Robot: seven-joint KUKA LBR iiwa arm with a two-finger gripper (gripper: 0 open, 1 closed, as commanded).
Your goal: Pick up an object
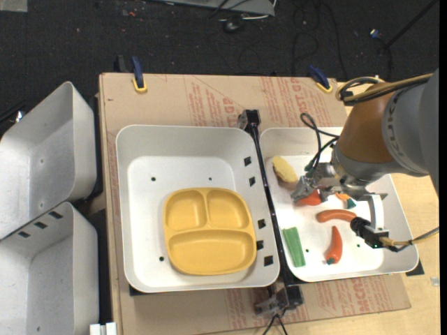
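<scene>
Reaching from the right, arm (391, 128) bent low over right bin (398, 267); fingers (305, 189) state unclear.

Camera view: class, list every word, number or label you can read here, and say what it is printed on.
Red print on the board under the bins, top edge: lettering shows, turned and too blurred to read.
Red print on the board's lower right corner: also too blurred to read.
Yellow tray, white bins, arm: no text to read.
</scene>
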